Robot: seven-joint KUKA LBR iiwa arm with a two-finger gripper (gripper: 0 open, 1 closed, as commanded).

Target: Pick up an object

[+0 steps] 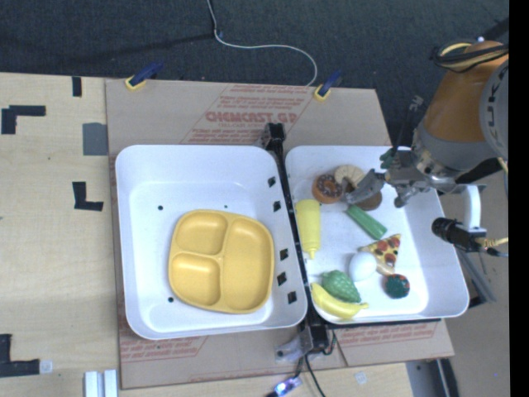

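The right bin (pixel 436 303) holds several toy foods. A brown doughnut (pixel 328 187) and a beige round piece (pixel 350 174) lie at its back. A yellow corn cob (pixel 309 227) lies along its left wall. A green pod (pixel 364 221), a pizza slice (pixel 387 253), a white egg (pixel 362 265), a dark teal ball (pixel 397 285), a green leafy piece (pixel 340 284) and a banana (pixel 335 303) fill the front. My gripper (pixel 366 190) hangs low just right of the doughnut, above the green pod's back end. Nothing shows held in it.
The left bin (pixel 132 165) contains a yellow divided plate (pixel 221 260). A black divider (pixel 284 209) separates the two bins. The grey and orange arm (pixel 459 114) reaches in over the right bin's back right corner. A cable (pixel 256 46) runs across the dark floor behind the bench.
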